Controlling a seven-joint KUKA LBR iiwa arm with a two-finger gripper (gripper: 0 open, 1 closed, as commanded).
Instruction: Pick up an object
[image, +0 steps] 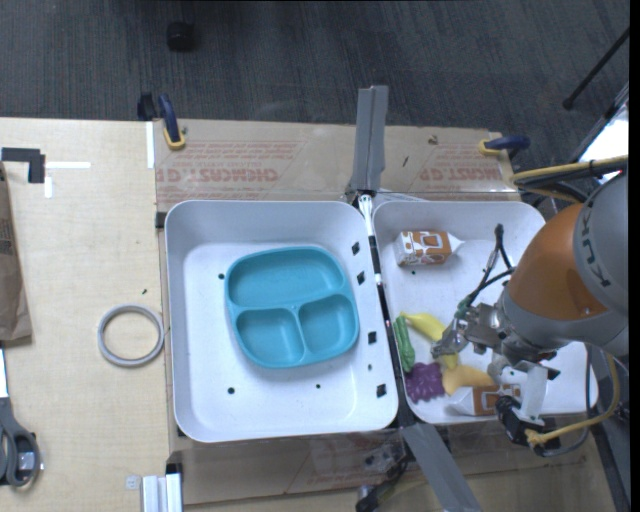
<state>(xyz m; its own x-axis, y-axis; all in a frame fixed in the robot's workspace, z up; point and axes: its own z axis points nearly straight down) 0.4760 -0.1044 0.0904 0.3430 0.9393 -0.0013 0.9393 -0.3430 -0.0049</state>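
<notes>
Several small items lie in the right bin (470, 215). A brown and white carton (425, 248) sits near the bin's far side. Closer in are a yellow banana (424, 324), a green vegetable (404, 342), purple grapes (424, 381) and an orange-yellow piece (467, 378). A white and orange packet (480, 401) lies at the near edge. My gripper (452, 338) hangs low over the bin's near half, just right of the banana and above the orange-yellow piece. The grey and orange arm (560, 285) covers the right part of the bin.
The left bin (190, 300) holds a blue divided plate (292, 308). On the bench to the left lie a grey tape ring (131, 334) and scissors (15, 455). Clamps (172, 125) (505, 145) sit at the back edge, and a grey bar (370, 140) rises between the bins.
</notes>
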